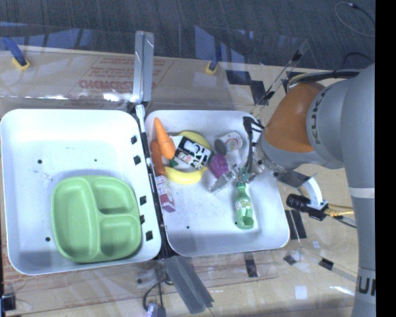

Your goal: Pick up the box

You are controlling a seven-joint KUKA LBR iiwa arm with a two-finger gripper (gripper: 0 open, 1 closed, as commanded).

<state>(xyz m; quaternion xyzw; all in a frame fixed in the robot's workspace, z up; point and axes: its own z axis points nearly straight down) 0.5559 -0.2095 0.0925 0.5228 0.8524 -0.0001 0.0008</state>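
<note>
The box (164,191), a slim red and white carton, lay against the left wall of the right bin (277,233), below the carrot (162,136). It had not been lifted; the whole pick remained. The gripper (244,174) hovered well right of it, above the green bottle (243,207); jaw state could not be determined.

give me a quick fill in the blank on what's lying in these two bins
1. The green divided plate lies in the ____ bin.
2. The orange carrot lies along the right bin's ____ wall.
3. The green plastic bottle lies nearest the right bin's ____ wall.
4. The yellow banana lies just below the black-and-white ____.

Missing words: left; left; right; box
</note>
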